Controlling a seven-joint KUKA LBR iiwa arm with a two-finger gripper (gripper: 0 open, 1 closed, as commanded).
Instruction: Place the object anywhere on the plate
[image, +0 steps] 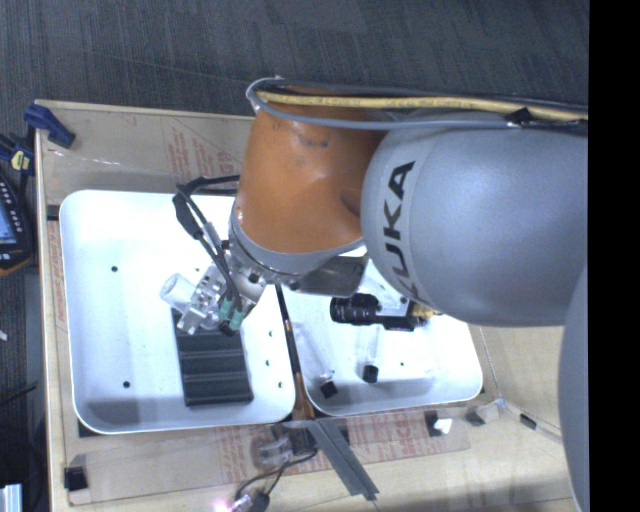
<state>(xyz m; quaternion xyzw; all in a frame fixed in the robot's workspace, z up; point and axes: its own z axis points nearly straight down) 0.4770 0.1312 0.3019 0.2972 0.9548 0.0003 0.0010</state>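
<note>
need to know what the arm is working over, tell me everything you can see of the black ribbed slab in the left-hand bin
The black ribbed slab is a flat, dark rectangle with parallel ridges across its width; it looks like matte plastic or rubber. It lies flat on the floor of the left-hand white bin, near the bin's front wall, its long side pointing away from the camera, slightly skewed. The gripper hangs over its far end; whether they touch cannot be told.

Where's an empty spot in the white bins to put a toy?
The left shallow white bin is bare along its left wall and far-left corner. It's crowded in its near right part, where the gripper hangs over the black ribbed rectangular slab.
</note>
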